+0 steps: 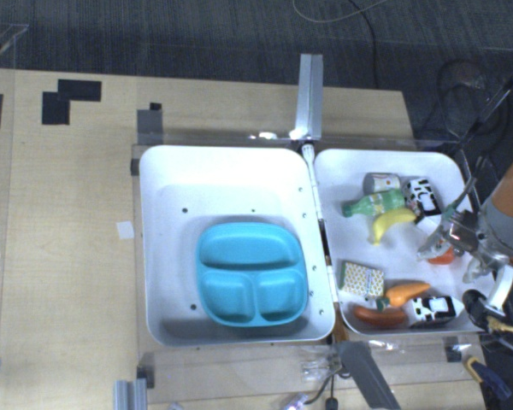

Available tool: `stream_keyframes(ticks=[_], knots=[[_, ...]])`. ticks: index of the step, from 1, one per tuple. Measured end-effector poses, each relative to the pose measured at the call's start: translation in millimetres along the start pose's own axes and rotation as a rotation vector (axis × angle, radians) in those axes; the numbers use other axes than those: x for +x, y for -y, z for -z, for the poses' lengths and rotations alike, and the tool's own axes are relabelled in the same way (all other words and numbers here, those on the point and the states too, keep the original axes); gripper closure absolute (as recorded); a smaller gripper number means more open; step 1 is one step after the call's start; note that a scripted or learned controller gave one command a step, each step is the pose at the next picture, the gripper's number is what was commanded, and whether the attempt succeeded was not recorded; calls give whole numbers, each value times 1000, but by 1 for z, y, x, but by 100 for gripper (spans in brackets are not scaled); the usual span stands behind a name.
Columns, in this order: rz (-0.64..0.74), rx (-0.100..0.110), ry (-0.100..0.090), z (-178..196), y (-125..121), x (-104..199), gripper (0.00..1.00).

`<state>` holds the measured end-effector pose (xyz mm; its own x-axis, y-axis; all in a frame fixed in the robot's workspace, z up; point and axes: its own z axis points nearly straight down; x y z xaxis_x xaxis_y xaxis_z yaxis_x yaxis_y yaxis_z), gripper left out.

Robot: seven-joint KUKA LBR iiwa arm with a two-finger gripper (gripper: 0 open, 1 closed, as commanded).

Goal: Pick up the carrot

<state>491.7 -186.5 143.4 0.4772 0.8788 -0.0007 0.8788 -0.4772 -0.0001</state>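
**A:** We're looking down on the pale wooden table (60,254) with two shallow white bins side by side. The left white bin (167,229) carries a sky-blue plastic divided tray (252,272); the right white bin (342,173) is where the toys are.

**B:** And the target, the small orange toy carrot with a green top (404,295), lies near the front edge of that right bin. Just beside it on one side is a checked fabric square (362,278), a red-brown sausage-shaped toy (380,316) presses along its underside, and a black-and-white cow-patterned block (433,309) sits just past its tip.

**A:** Crowded spot. Where's the end effector (452,239)?

**B:** At the right rim of the bin, above and to the right of the carrot, the grey arm with the orange band (506,207) reaching in. Metal parts and a bit of red-orange show down there, but whether the end effector is spread or closed, or carrying anything, I can't tell.

**A:** So the carrot's not lifted yet. How should this go?

**B:** My read: travel toward the front of the bin, centre over the carrot's orange body, and turn the wrist so the grip closes across its narrow width, not along its length.

**A:** The risks?

**B:** Pinching the sausage toy along with it, or nudging the cow block. A straight descent on the thickest part looks safest. The yellow toy banana (392,222) and green toy vegetable (374,203) are well apart, so no trouble there.
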Motion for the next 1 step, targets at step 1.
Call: stream_keyframes(ticks=[1], knots=[[36,-10,-2,-55,9,14,0]])
